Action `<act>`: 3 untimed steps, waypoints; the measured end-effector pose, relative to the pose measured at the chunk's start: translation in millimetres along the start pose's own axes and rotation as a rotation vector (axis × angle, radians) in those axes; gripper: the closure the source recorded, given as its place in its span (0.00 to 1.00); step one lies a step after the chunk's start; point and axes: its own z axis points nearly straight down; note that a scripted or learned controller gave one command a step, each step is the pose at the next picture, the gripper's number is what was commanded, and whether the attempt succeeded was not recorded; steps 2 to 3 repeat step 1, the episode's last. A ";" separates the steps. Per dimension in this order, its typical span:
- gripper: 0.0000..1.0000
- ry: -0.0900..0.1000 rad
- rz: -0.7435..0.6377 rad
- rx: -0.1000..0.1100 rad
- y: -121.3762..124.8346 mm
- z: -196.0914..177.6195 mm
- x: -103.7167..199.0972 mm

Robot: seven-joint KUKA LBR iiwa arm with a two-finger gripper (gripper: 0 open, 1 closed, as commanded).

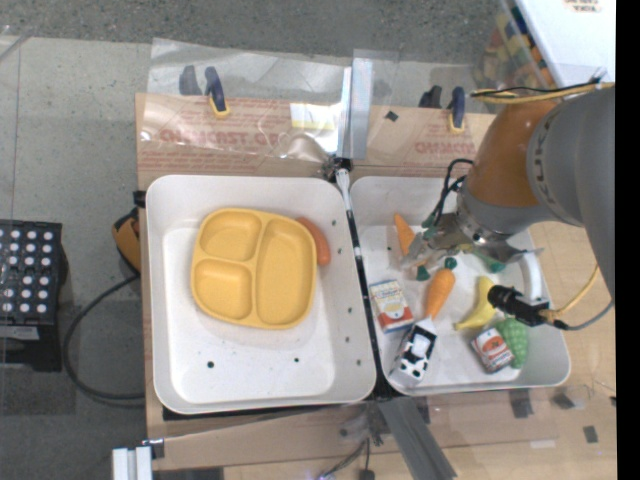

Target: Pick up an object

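Camera view: claw low in right bin, just above toy carrot; finger state cannot be told. Nearby: banana, can, small carton. Left bin holds yellow divided plate.

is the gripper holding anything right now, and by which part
Cannot be told. The gripper is low in the right bin, just above the toy carrot, but no object shows clearly between its fingers.

This looks like a robotics lab: a grey industrial arm over white bins clamped to a bench, with cables trailing across grey carpet.
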 end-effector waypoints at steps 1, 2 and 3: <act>1.00 -0.002 -0.128 -0.003 17.5 -158.5 45.1; 1.00 -0.002 -0.128 -0.003 17.5 -158.5 45.1; 1.00 -0.002 -0.128 -0.003 17.5 -158.5 45.1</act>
